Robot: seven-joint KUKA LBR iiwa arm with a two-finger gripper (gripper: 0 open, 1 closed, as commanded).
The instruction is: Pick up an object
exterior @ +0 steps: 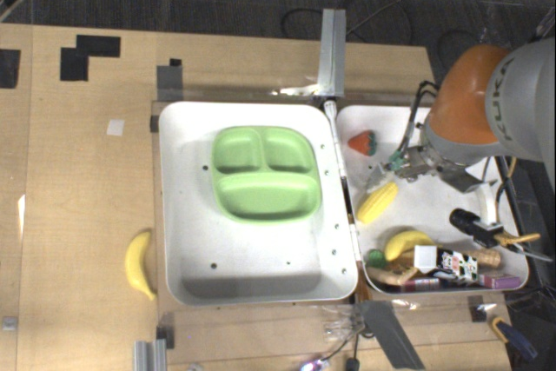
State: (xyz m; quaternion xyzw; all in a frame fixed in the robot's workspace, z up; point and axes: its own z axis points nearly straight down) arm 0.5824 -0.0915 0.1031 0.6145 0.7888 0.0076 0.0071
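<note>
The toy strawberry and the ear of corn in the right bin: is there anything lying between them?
In the camera view, nothing lies between the toy strawberry and the ear of corn; only the bare white floor of the right bin shows there.

Tray (264, 171) in left bin (187, 221). Right of tray, in right bin (378, 119): strawberry (361, 142), corn (377, 202), then banana (407, 242) toward the near wall. Left of tray, out on bench (78, 213): second banana (140, 263).

A green sectioned plate (264, 171) lies in the middle of the left bin (187, 265), while a yellow banana (139, 264) (curved, lying loose) rests on the bench (78, 187) beside that bin's near-left corner.
</note>
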